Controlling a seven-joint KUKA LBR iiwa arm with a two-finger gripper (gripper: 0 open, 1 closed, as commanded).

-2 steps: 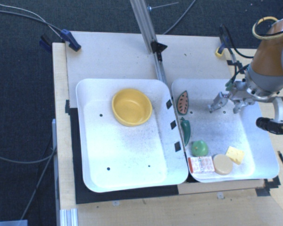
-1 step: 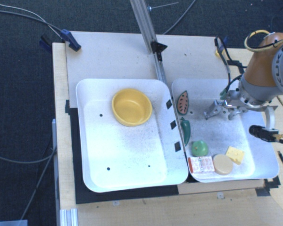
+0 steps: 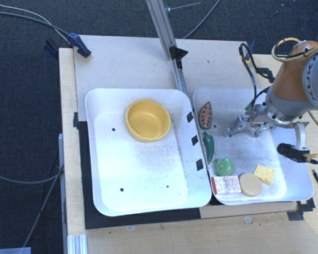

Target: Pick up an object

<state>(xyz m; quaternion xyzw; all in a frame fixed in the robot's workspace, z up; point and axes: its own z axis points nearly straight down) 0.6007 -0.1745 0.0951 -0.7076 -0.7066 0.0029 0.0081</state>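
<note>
On the far left of the bench (image 3: 69, 142), a blue clamp (image 3: 78, 44) sits at the back corner, with grey cables (image 3: 21, 16) trailing off across the dark floor. Next comes the left bin (image 3: 143, 189), its white floor speckled with small dark marks; a yellow bowl (image 3: 148, 120) stands upright in its back half, near the wall shared with the neighbouring bin. A slanted metal pole (image 3: 161, 20) runs down from the top edge and meets the bench just behind the seam between the two bins, and a few black clips (image 3: 195, 139) sit along that seam. Just inside the right bin (image 3: 286, 192), against its left wall, lies a watermelon slice (image 3: 204, 115), and just in front of it a green pepper (image 3: 208, 146). Nearer the front wall a green round fruit (image 3: 224, 166) rests just behind a red-and-white packet (image 3: 226, 185); touching the packet's right side is a tan round disc (image 3: 250, 184), and a yellow cheese wedge (image 3: 264, 173) lies just beside the disc to the right. The gripper (image 3: 243, 126) hangs over the back-middle of the right bin, well apart from the front cluster and from the watermelon slice, with nothing visible between its fingers; whether the fingers are apart or together cannot be told at this angle. Behind it to the right rises the arm's orange band (image 3: 291, 81) and grey body, with black cabling (image 3: 294, 151) looping nearby
</note>
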